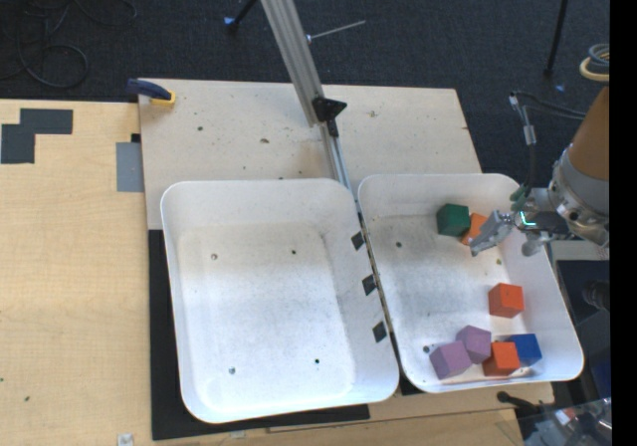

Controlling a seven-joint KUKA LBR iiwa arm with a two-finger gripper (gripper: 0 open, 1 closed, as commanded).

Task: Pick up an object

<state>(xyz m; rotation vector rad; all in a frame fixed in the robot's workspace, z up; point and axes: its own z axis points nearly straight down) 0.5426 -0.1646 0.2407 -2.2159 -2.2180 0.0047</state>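
The right bin (428, 181) holds several blocks. A green cube (453, 220) lies near its back, with a small orange block (477, 226) touching its right side. A red-orange cube (506, 300) sits further forward. At the front edge cluster two purple blocks (451, 358) (475, 341), an orange block (503, 357) and a blue block (527, 346). My gripper (510, 238) hangs over the bin's right side, open, with nothing between its fingers. Its left finger (485, 239) reaches just beside the small orange block.
The left bin (199, 197) stands beside the right one, with black clips (369, 284) along the shared rims. A slanted aluminium bar (294, 41) rises behind the bins. A blue clamp (149, 90) lies at the bench's back left corner.
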